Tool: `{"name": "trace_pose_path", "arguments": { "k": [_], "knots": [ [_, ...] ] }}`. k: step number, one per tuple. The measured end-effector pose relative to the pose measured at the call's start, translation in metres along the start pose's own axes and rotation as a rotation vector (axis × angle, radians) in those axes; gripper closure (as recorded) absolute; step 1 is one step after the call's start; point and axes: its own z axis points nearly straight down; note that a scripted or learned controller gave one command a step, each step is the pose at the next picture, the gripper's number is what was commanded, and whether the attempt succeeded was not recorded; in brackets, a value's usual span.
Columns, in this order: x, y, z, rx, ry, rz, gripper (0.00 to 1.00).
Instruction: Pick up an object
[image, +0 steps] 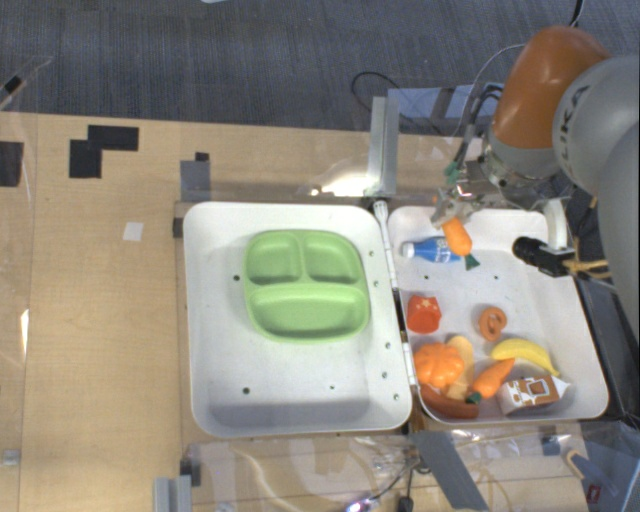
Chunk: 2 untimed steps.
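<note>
Two white bins sit side by side on the bench. In the left bin (215, 380) lies a green divided plate (303, 283). The right bin (580, 330) holds the loose items: a blue and white bottle (428, 250) near its far left corner, a red block (424, 314), a small brown ring (492, 322), a yellow banana (524, 351), an orange pepper (438, 366), a carrot by the near wall (491, 377) and a small carton (529, 394). The gripper (453, 215) hangs over the far part of the right bin with a small orange carrot (458, 239) caught between its fingers, lifted just above the bottle and tilted
</note>
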Motion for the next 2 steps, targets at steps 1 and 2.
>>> {"name": "trace_pose_path", "arguments": {
  "k": [1,2],
  "knots": [
    [0.001,-0.022,-0.123,0.000,-0.001,0.061,1.00],
    [0.055,-0.081,-0.076,0.005,0.000,-0.044,1.00]
  ]
}}
